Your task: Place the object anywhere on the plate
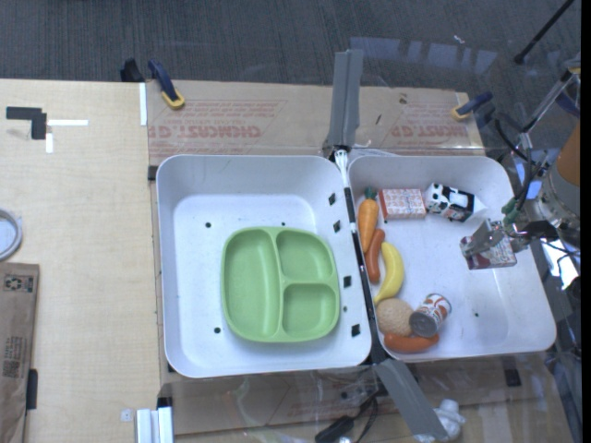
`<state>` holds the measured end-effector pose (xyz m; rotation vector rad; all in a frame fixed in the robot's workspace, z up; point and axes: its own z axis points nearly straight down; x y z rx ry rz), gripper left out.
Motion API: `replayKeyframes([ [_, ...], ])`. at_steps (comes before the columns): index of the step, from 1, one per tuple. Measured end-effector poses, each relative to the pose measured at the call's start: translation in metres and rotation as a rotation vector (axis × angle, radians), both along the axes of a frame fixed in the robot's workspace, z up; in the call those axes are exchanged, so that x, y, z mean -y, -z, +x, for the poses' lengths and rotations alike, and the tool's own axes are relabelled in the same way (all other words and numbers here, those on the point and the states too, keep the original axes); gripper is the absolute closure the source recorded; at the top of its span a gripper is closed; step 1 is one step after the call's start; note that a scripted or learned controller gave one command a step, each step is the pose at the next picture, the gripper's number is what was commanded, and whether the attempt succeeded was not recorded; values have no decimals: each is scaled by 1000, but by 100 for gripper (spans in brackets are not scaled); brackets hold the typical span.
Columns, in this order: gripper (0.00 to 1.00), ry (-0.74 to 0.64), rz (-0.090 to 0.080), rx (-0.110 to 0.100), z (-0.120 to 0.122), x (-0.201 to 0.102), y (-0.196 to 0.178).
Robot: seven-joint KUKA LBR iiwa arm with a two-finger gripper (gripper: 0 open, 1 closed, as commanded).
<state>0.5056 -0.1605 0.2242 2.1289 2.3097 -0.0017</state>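
Surroundings: blue-and-yellow clamps (166, 86) at the tabletop (74, 210) edge.
Pincer: pincer (489, 245) over the right bin (517, 326); grip state cannot be told.
Left bin: left bin (185, 247) holds the green plate (280, 284).
Right bin: carrot (367, 221), banana (392, 270), can (428, 314), box (403, 203), cow toy (450, 201).

This is a robotics lab or test cell, not a home. A pale plywood bench (74, 247) stands on grey carpet, with cardboard sheeting (249, 118) held by blue-and-yellow spring clamps (166, 86) at 11 and 1 o'clock. Two shallow white bins (175, 275) sit side by side, joined by grey metal ramps (346, 100) at 12 and 6 o'clock. Black tape marks lie at 10 o'clock, a tape roll (7, 236) at 9 o'clock, and loose cables trail at 3 o'clock.
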Motion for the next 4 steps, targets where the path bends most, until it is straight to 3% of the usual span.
replayKeyframes([
  [1,100,319,-1,-3,43,-111,31],
  [2,100,179,0,-4,8,-179,34],
  [3,100,-150,-1,-3,24,-235,34],
  [4,0,-150,-1,-3,24,-235,34],
])
